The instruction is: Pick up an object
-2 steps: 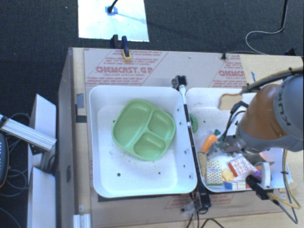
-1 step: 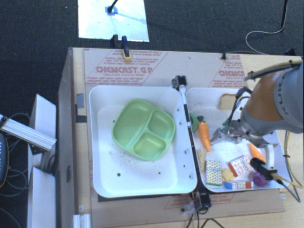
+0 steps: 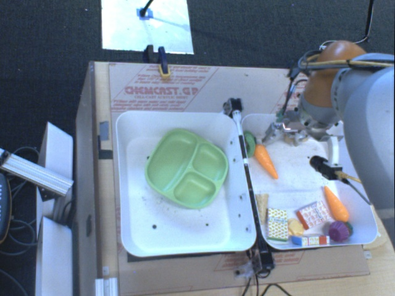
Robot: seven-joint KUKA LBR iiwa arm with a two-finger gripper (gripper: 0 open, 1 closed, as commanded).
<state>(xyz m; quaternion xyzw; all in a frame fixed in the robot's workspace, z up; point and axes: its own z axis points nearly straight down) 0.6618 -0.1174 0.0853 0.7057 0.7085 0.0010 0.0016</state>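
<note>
the claw (image 3: 271,132) hangs low over the right bin (image 3: 370,227), just above a carrot (image 3: 266,160) lying beside a green item (image 3: 249,143) at the divider; whether it is clenched i cannot tell. a second carrot (image 3: 336,204) lies near the front. the left bin (image 3: 133,227) holds a green tray (image 3: 187,167).

Dark carpet floor (image 3: 49,36) (pale sheet (image 3: 145,17) atop)

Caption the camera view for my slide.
KUKA arm's gripper hovers over right bin near a carrot; green tray fills left bin.
</note>
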